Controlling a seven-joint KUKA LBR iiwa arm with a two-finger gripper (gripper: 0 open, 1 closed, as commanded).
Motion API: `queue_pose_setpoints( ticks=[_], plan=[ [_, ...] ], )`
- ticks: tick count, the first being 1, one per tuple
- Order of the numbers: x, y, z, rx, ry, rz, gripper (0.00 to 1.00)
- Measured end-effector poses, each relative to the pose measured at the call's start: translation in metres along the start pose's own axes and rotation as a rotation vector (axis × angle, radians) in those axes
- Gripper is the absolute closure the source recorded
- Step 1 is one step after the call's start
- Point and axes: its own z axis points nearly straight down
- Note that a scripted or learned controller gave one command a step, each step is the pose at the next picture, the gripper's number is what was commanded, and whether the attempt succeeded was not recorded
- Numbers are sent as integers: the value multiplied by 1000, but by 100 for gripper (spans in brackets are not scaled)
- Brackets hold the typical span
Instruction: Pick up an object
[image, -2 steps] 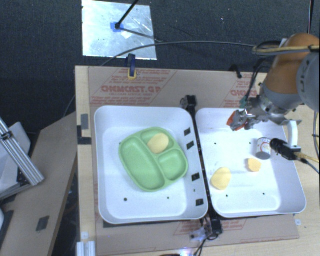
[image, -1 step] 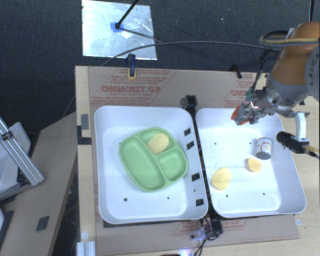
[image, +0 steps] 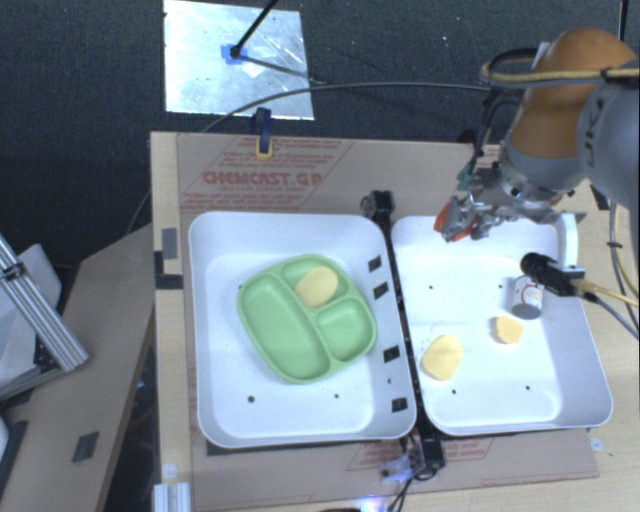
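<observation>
Arm: grey with orange band, entering from upper right of the frame
Gripper (image: 462, 222): over the upper left corner of the right shallow white bin (image: 560, 400); whether its fingers are open or closed, I cannot tell
Right bin: two pale yellow lumps (image: 441, 356) (image: 508, 329), well below the gripper
Left shallow white bin (image: 225, 300): green sectioned plastic tray (image: 290, 340) bearing a yellow lump (image: 318, 286)

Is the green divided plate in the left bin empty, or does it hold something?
It holds something: one yellow piece lies in the upper small compartment of the green divided plate. Its other two compartments show bare green.
</observation>
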Motion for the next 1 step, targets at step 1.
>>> queue_pose_setpoints(
  ticks=[1],
  plan=[
    [51, 16, -7, -1, 0, -1, 100]
  ],
)
